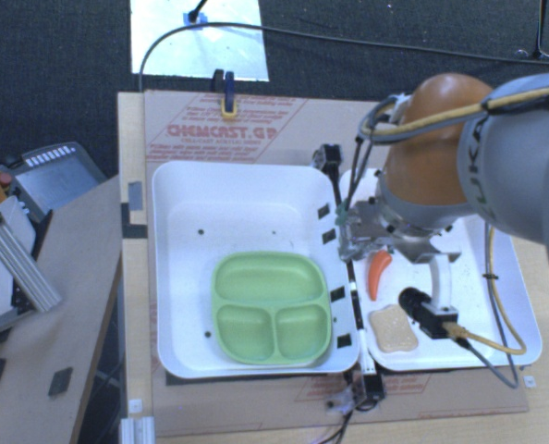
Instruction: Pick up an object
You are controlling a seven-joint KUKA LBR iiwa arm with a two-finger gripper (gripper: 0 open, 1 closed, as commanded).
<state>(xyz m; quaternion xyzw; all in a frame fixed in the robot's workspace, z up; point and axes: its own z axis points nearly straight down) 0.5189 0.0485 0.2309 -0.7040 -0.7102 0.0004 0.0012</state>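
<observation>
Claw [365, 244] position: low over the right bin [469, 289], at that bin's left wall, close to the divider between the two bins. Whether the claw is apart or together cannot be told; the wrist housing covers it from above. No object is visibly clamped in it.

Arm pose: the grey arm [519, 155] enters from the right of the camera view. Its orange band [436, 141] sits above the wrist, and the wrist points downward into the right bin.

Task object: an orange carrot-shaped piece [378, 276] lies on the floor of the right bin, just below the claw in the view. Its long axis runs from the far side toward the near side of the bin. The near end leans slightly toward the left bin [177, 248]. Its upper end lies right at the claw; contact cannot be confirmed.

Other contents: a toast slice [392, 330] lies flat just beside the carrot's near end. A green divided plate [273, 306] rests in the left bin, near its front wall. Both bins sit on the counter [131, 285].
</observation>
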